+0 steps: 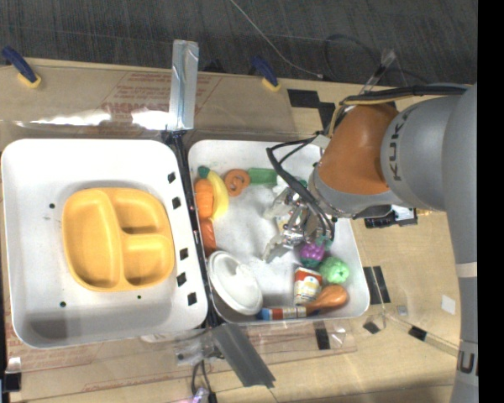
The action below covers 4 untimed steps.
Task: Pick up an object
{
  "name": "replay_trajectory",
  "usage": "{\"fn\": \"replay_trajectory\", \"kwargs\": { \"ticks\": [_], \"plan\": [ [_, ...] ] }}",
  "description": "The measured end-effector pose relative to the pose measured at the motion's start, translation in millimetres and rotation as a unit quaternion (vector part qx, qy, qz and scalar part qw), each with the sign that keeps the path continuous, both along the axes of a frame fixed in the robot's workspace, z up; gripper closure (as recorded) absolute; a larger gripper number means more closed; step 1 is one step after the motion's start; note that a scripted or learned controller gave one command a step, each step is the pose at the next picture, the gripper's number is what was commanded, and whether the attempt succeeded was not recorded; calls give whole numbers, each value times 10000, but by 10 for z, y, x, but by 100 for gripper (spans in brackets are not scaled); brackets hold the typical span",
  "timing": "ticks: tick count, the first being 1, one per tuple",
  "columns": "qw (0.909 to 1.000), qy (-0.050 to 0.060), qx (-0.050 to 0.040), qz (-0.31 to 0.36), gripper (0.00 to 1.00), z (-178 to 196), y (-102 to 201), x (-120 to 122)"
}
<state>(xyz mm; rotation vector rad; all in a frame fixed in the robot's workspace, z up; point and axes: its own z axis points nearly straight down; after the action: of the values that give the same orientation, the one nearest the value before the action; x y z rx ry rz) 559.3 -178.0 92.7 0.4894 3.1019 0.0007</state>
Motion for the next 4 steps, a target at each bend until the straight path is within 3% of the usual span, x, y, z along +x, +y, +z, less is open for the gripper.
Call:
{"fn": "replay_trajectory", "kwargs": {
  "ticks": [1, 2, 3, 4],
  "plan": [
    [9985, -16, -9, 554, 0, 16, -307, 564],
    [9997, -19, -4, -246, 0, 15, -297, -36],
    [9925, -6, 2, -1223, 0, 7, -183, -252],
    [9839, -27, 6, -1786, 0, 12, -286, -786]
  ]
}}
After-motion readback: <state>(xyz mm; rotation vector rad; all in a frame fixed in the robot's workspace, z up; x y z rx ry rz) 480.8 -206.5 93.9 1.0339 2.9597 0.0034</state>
